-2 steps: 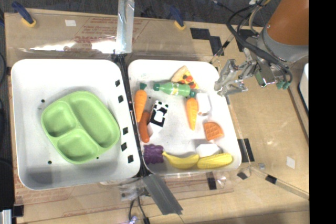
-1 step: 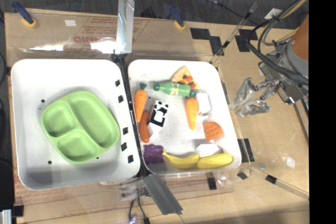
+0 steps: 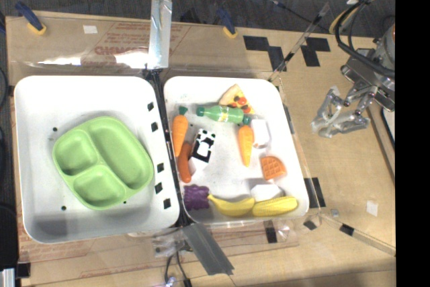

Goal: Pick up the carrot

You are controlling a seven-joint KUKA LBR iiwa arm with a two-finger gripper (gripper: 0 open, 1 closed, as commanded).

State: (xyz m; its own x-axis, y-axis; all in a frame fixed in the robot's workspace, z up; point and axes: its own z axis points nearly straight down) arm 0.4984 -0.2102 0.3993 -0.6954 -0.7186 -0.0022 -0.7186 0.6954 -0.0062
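Gripper (image 3: 339,116) hovers right of the right bin (image 3: 289,144), fingers spread, holding nothing; carrot (image 3: 246,143) lies inside by green bottle (image 3: 222,114); faded red bench lettering unreadable.

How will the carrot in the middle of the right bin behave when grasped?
The carrot looks like a moulded plastic toy: probably stiff and light. Its tapered, rounded body may slip or roll between fingers. The gripper sits outside the right bin.
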